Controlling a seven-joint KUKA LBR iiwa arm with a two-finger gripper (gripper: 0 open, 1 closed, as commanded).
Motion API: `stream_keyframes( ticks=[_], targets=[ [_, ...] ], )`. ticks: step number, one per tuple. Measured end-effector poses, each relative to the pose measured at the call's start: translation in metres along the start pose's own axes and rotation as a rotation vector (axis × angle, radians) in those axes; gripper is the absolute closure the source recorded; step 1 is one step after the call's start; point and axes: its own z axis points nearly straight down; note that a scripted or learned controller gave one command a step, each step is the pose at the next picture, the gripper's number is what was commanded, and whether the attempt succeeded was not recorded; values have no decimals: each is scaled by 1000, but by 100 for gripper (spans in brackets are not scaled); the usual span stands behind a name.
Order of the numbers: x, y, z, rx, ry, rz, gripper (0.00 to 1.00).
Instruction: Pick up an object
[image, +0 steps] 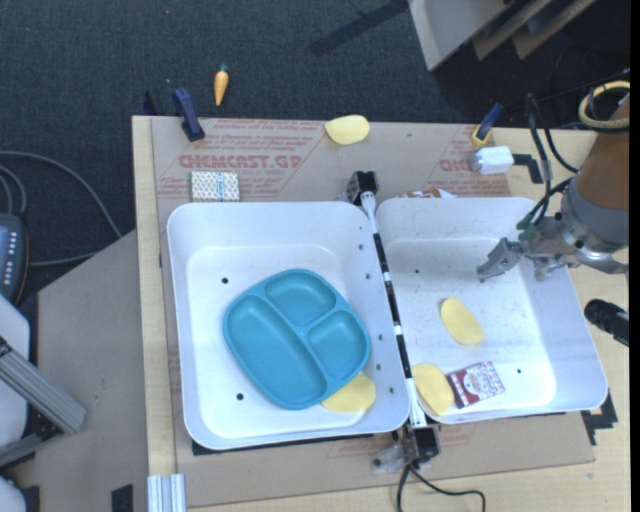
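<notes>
You see the arm (600, 190) reaching in from the right over the right bin (560, 300), and the gripper (497, 264) hangs above the upper middle of this bin. One finger points down and to the left; I cannot tell if the gripper is apart or together, and nothing is seen between its tips.

In the right bin you find three things. A yellow oval piece (461, 322) lies flat near the bin's middle, below and a little left of the gripper, apart from it. A second yellow piece (432, 387) lies in the lower left corner, against the bin wall. Just beside it, touching or almost touching, lies a small red and white packet (477, 383).

In the left bin (200, 250) you see a blue divided plate (296, 336) with three compartments, turned at a slant. One more yellow piece (351, 395) lies at the plate's lower right edge, partly under it.

On the desk (160, 400) behind the bins there is a yellow oval piece (347, 129), a small patterned packet (215, 185), and a blue clamp (187, 113) at the left corner. A small orange carrot toy (221, 85) lies on the dark floor beyond the desk
</notes>
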Motion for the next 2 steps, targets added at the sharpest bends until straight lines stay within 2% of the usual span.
stream_keyframes(
  ticks=[1,2],
  targets=[
    [53,3,82,3,2,-1,0],
    [55,-6,108,3,1,0,0]
  ],
)
